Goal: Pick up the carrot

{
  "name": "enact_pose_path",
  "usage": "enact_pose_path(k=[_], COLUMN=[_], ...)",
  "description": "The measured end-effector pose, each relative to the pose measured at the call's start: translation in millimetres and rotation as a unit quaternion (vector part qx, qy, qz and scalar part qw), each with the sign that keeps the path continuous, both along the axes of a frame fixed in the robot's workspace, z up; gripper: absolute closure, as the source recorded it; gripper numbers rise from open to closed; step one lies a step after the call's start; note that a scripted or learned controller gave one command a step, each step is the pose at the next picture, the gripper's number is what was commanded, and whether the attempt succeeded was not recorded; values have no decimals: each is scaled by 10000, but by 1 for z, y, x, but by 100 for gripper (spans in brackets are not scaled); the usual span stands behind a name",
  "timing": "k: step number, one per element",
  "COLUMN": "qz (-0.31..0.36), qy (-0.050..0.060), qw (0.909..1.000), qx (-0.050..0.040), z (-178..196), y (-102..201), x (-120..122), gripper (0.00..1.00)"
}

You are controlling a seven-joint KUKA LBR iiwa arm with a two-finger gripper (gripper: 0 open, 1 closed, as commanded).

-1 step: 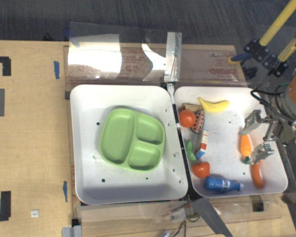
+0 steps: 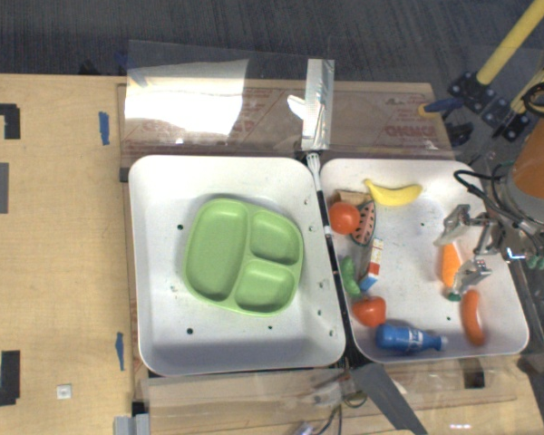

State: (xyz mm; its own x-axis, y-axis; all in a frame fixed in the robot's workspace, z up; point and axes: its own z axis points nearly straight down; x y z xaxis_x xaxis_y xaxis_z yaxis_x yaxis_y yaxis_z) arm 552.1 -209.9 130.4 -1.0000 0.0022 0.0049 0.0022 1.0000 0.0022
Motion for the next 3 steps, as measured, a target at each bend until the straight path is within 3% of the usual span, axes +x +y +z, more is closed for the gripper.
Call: enact_pose_path(k=[1, 2, 3], qz=[-1054, -1205, -1191], qy=[-64, -67, -128], qw=[9944, 9927, 9928], qx=[-20, -23, -36], z=[-36, -42, -28], y=[-1, -15, -14], x=[66, 9, 14], gripper=[0, 0, 100])
